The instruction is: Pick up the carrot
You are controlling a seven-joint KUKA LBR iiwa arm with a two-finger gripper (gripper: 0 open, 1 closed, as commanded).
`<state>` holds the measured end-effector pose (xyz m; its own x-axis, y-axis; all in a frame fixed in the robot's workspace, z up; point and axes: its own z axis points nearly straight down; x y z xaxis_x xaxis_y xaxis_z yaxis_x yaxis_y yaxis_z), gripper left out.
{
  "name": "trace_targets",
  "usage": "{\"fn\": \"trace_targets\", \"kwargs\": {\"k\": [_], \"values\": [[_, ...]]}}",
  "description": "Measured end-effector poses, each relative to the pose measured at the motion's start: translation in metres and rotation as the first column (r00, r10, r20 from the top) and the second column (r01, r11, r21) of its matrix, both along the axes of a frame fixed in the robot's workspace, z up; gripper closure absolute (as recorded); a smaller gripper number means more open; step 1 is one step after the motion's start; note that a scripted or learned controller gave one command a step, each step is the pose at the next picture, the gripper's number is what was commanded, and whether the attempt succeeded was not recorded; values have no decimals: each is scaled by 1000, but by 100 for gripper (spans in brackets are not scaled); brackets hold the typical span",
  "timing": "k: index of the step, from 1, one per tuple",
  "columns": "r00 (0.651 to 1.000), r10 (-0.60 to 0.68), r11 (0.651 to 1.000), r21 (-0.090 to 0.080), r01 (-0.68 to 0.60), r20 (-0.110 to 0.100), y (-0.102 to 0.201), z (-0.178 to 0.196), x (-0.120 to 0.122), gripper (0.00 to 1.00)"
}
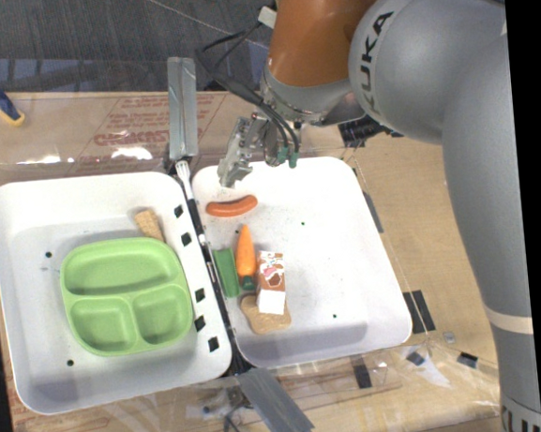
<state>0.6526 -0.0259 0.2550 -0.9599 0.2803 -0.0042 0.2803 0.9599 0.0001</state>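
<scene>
The carrot (244, 251) is a small orange piece with a green stem end, lying lengthwise near the left wall of the right bin (349, 250). My gripper (236, 163) hangs over the bin's back left corner, above and behind the carrot, apart from it. Its grey fingers (232, 169) point down toward the bin and nothing shows between them. The grey arm with its orange band (320, 27) comes in from the upper right.
A sausage (231, 205) lies just behind the carrot. A green block (225, 272) sits left of it, a small carton (272, 283) and a tan cookie (265, 316) to its front right. The left bin holds a green divided plate (125, 294) and a tan stick (149, 225).
</scene>
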Motion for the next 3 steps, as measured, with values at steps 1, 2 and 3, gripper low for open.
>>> {"fn": "trace_targets", "kwargs": {"k": [1,2,3], "values": [[925,380,925,-1,-380,-4,-28,-22,-15,100],[995,102,995,0,-102,0,-36,-24,5,100],[949,-315,949,1,315,-1,-45,-7,-3,100]]}}
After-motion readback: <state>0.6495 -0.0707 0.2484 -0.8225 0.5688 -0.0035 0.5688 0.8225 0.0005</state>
